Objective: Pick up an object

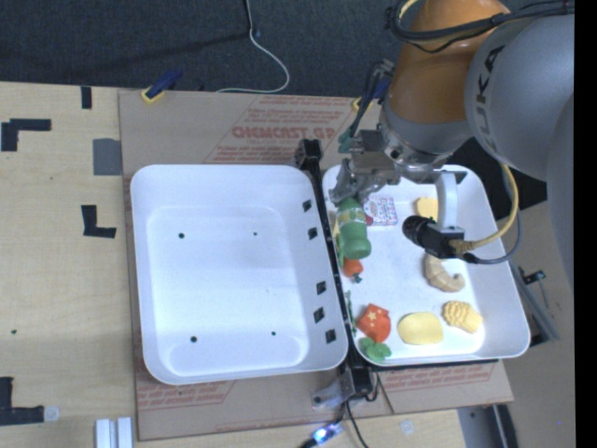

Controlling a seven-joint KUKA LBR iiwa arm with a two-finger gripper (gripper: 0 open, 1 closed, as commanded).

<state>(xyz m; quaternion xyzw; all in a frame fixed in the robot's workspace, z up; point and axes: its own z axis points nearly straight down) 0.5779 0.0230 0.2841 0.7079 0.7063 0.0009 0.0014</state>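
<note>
The green bottle (354,235) lies in the right bin (494,222), close against the wall it shares with the left bin (149,250), and it looks the likeliest target. Nearest the camera in that same bin sit a red strawberry (374,322) with a green piece (377,350) below it, a yellow lemon (420,329) and a small corn cob (462,316). A little further back are a tan, curved piece (440,273) and a small red thing (352,268) just below the bottle. Above the bottle's upper end hangs the gripper (350,187), on the grey arm (522,73) reaching in from the right. It sits right over the bottle top, but whether it is spread or closed, or has hold of anything, I cannot tell. My guess is the approach step is under way; next it would need to settle squarely around the bottle, close, and lift clear of the wall
</note>
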